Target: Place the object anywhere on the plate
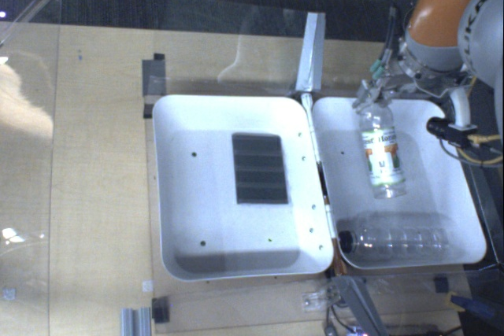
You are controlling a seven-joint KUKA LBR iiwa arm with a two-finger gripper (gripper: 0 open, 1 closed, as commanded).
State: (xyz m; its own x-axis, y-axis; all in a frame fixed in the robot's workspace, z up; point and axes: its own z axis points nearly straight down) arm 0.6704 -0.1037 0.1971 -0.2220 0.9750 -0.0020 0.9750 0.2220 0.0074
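Note:
A clear plastic bottle [382, 153] with a green and white label lies lengthwise in the right bin [339, 161], its neck pointing toward the back. My gripper [376, 88] is at the back of that bin, right at the bottle's neck end. The view does not show whether it has hold of the bottle. A dark ribbed rectangular plate [260, 168] lies flat in the middle of the left bin [181, 193], well to the left of the gripper.
A second clear bottle [398, 240] lies on its side along the front wall of the right bin. A raised rim [317, 169] divides the two bins. A metal post [311, 51] stands behind the divide. Black cables [472, 145] hang at the right.

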